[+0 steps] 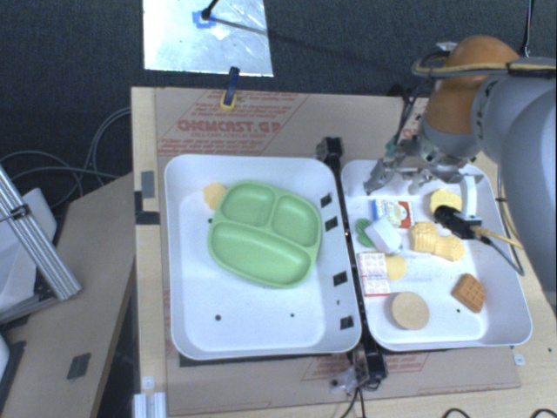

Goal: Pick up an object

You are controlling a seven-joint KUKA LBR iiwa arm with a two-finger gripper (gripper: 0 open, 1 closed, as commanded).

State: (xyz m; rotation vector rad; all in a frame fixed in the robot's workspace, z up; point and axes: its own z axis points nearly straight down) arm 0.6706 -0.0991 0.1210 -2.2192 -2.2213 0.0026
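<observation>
Gripper (399, 174) low over the far end of the right bin (515, 322), with small toy foods scattered near it.
Whether it is open or shut, or has hold of anything, cannot be told. Just beside it lies one red-and-white carton (392, 212), boxy and printed; then one smooth white block (380, 234), one green scrap (361, 229), one round yellow lump (445, 200) and one knobbly yellow cob (437, 240). Nearer the front are one flat printed packet (372, 273), one yellow wedge (397, 268), one tan disc (409, 310) and one brown gridded waffle (468, 292). The left bin (252, 322) holds one glossy green three-part plate (264, 232) and one yellow piece (214, 195).
</observation>
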